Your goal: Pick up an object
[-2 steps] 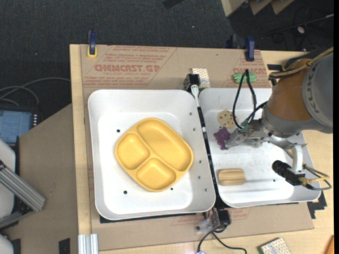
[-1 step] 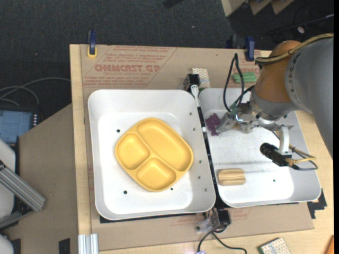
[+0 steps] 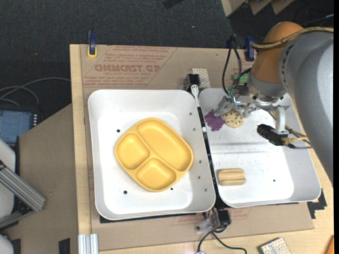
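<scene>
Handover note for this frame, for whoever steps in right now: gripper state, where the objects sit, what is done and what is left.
Gripper: low at the far end of the right bin, over the cookie and beside the purple piece. Whether it is open or shut cannot be told from this angle.
Objects: cookie and purple piece lie together at the right bin's far left corner; the tan block lies alone at its near left side. The yellow divided tray sits in the left bin.
Done: arm is down at the cookie.
Left: no object is seen lifted; a grasp and lift remain to be confirmed.
</scene>
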### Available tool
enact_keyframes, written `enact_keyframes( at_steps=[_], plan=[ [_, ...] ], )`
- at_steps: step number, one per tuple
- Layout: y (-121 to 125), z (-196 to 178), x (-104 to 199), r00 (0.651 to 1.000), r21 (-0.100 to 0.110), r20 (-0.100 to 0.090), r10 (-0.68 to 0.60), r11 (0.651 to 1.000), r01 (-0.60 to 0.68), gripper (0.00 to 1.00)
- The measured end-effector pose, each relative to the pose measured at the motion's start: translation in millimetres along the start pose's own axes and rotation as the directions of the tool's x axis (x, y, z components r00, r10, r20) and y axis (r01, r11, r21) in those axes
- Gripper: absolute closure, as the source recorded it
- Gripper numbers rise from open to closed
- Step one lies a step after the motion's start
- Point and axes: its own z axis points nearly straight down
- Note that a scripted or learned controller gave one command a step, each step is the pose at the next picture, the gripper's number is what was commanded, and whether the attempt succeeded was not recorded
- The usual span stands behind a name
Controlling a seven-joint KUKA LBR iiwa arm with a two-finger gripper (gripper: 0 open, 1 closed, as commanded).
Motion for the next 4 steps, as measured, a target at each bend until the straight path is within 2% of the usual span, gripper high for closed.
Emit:
enact_keyframes(
  at_steps=[1, 2, 3, 4],
  plan=[
    [13.0, 0.2, -0.3, 1.000, 0.001, 0.000, 0.001, 1.000, -0.001, 0.00],
    [5.5, -0.7, 11.4, 1.000, 0.003, 0.001, 0.003, 1.000, -0.003, 0.00],
    [12.0, -6.5, -39.8, 1.000, 0.002, 0.001, 0.006, 1.000, -0.006, 0.00],
    [-2.6, -18.6, -112.9, 1.000, 0.002, 0.004, 0.009, 1.000, -0.009, 0.00]
  ],
)
